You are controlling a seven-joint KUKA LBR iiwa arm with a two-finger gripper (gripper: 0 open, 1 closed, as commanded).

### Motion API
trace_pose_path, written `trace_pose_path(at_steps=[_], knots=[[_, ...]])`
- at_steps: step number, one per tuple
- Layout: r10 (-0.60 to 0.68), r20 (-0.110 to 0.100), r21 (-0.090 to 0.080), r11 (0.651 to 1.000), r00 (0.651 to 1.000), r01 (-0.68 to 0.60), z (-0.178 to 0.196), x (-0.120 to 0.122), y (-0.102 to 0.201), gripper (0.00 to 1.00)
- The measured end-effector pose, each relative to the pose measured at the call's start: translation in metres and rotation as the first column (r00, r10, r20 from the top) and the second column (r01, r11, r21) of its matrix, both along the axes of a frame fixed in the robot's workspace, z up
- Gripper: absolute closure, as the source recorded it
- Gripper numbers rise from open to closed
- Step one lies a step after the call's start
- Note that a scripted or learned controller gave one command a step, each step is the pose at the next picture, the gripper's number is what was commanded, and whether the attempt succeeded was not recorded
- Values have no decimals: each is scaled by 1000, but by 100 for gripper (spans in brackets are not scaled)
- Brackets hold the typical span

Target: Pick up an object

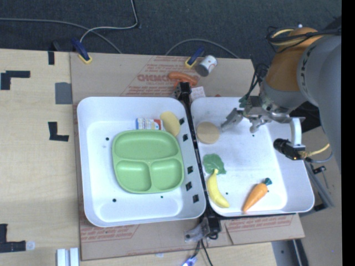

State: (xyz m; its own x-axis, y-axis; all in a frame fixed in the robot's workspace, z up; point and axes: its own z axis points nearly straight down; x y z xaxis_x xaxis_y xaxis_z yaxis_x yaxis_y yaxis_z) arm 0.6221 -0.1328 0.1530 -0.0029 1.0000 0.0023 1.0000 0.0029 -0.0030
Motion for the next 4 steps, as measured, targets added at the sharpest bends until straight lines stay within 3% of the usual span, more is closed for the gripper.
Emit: trace_pose_path(at_steps=[1,3,4], knots=[[-1,4,-2,1000,1000,1,-67,-36,36,0],[0,6,-4,1000,1000,0,-68,47,24,0],[-1,5,-4,1000,1000,1,-67,47,19,0]])
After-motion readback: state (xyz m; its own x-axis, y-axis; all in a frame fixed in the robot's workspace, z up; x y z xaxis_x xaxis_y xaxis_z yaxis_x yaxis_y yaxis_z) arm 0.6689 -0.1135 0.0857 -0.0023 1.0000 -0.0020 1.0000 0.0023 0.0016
